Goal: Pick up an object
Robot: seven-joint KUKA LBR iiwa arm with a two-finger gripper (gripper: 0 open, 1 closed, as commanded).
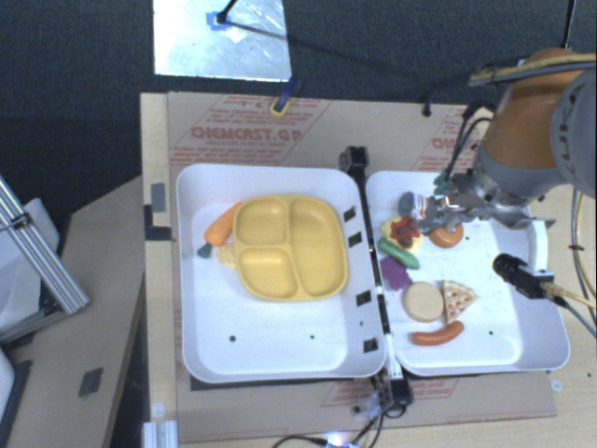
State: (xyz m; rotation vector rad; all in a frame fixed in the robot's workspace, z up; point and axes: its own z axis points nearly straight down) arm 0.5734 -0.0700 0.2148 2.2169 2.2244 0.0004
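Note:
My gripper (pixel 417 218) hangs low over the upper left part of the right bin (pixel 532 343), right above a small red and yellow toy food (pixel 403 234). Just to its right lies an orange round slice (pixel 448 238). Below these lie a green pod (pixel 399 253), a purple piece (pixel 395 274), a tan round biscuit (pixel 423 301), a pizza slice (pixel 457 298) and a red sausage (pixel 437 334). Nothing is visibly held.
The left bin (pixel 205 343) holds a yellow divided plate (pixel 284 247) with an orange carrot (pixel 222 224) against its left edge. A black-clipped divider (pixel 366 250) runs between the bins. The arm (pixel 536 129) crosses the right bin's upper right corner.

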